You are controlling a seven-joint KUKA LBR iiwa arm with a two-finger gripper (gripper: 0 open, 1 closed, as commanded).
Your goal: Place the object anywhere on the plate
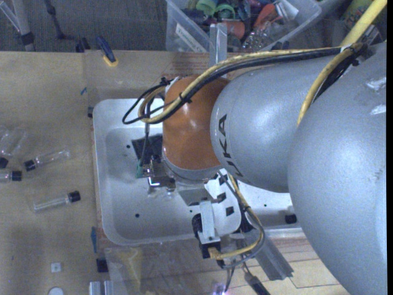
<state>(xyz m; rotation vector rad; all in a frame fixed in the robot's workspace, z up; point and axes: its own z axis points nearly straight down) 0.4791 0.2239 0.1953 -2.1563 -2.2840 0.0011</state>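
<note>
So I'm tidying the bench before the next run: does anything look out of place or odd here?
Yes: several small clear vials with dark caps lie scattered on their sides on the wooden bench, left of the white bin. They look loose rather than stored. The arm hangs over the bin, hiding much of it.

So the big grey arm [319, 134] pretty much hogs the right side, with its orange band [187, 131] sitting right over the white bin [116, 183]. A yellow cable [270, 57] runs along the top of the arm and a black one [136, 106] loops off near the band. The gripper [156, 177] hangs down into the bin, and I honestly can't make out the business end. Out on the wooden tabletop [43, 85] to the left are a few clear vials with black caps [55, 200]. Up top there's a clear tub [245, 11] stuffed with colourful odds and ends.
</note>
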